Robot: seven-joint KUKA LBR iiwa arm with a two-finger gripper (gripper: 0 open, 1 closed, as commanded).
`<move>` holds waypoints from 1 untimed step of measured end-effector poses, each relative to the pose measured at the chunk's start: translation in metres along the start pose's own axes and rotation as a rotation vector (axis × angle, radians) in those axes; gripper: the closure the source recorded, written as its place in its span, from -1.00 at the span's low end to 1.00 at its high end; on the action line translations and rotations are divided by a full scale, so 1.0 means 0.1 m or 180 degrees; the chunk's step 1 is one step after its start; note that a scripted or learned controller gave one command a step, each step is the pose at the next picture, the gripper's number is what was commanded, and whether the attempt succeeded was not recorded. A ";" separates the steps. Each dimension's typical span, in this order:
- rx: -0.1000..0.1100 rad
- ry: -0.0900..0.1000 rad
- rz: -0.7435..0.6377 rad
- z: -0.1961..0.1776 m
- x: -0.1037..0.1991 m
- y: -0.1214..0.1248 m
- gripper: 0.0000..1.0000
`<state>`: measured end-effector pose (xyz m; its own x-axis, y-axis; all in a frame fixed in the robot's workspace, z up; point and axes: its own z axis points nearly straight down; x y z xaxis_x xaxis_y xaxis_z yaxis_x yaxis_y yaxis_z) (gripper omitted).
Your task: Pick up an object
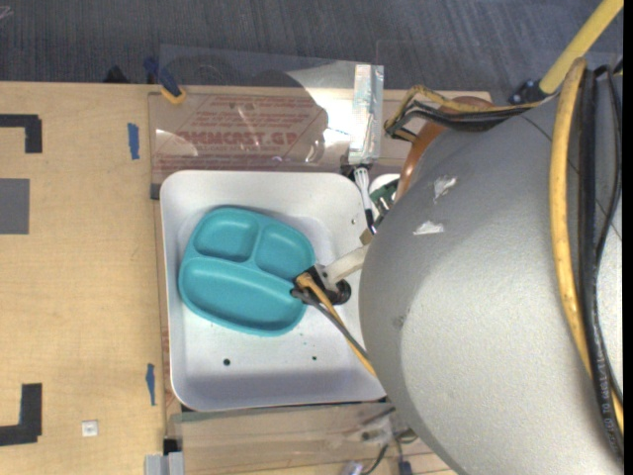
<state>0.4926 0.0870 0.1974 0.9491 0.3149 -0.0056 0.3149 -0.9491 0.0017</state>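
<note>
The one bit of lettering sits on the clear plastic sheet (242,127) behind the white bin (198,364) — a line of faint reddish capitals across it, with smaller rows beneath. Glare washes over it and the letters blur together, so I cannot make out a word. Nothing else here — bench, teal plate (242,283), arm — carries readable text.

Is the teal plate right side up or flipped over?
Right side up: the plate lies flat in the bin, with its three hollow compartments facing the camera.
</note>
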 end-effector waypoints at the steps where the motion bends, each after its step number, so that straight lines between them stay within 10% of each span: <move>1: 0.0018 0.0017 0.0333 -0.03 0.30 -1.42 1.00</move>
<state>0.4767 0.2314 0.2000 0.9768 0.2140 -0.0003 0.2140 -0.9768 -0.0037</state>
